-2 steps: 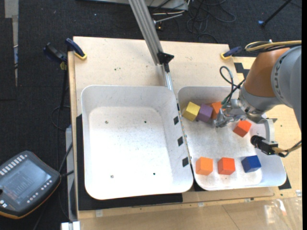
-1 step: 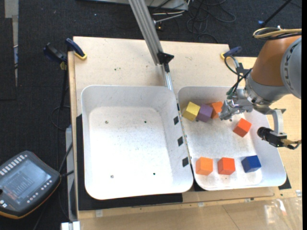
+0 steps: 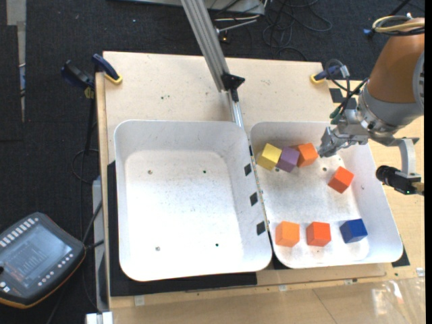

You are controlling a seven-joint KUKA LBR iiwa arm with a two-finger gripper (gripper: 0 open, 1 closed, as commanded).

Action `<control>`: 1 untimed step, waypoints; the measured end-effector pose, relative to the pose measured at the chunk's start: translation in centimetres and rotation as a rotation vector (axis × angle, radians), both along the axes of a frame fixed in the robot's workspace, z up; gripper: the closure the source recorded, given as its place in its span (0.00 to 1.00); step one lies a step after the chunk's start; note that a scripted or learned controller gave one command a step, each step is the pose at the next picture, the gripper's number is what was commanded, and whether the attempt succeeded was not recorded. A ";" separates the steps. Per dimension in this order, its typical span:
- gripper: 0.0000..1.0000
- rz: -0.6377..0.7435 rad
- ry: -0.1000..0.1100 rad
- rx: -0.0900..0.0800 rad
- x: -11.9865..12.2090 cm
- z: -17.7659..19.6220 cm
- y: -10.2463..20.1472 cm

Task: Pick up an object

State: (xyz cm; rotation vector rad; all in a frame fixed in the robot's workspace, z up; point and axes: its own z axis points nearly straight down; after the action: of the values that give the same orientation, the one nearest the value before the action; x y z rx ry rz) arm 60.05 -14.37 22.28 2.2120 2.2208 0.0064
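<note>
Gripper [image 3: 329, 147] low in right bin [image 3: 378, 201], just beside orange cube [image 3: 307, 154]; purple cube [image 3: 289, 159] and yellow cube [image 3: 269, 156] alongside. Grip state: cannot tell.

A pale wooden bench [image 3: 175, 86] stands on dark carpet [image 3: 54, 19], with clamps [image 3: 108, 69] at its two far corners. A slanted metal pole [image 3: 202, 29] crosses the bench's far edge, loose black cables [image 3: 297, 5] trail beyond it, and a grey handheld pendant [image 3: 34, 258] lies on the floor at lower left.
</note>
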 end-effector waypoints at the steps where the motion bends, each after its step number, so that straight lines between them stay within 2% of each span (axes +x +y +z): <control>1: 1.00 0.000 0.000 0.000 0.2 5.4 0.0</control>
State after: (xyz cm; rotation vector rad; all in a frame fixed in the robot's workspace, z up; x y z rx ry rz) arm 60.22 -14.38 27.66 2.2122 2.2203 0.0059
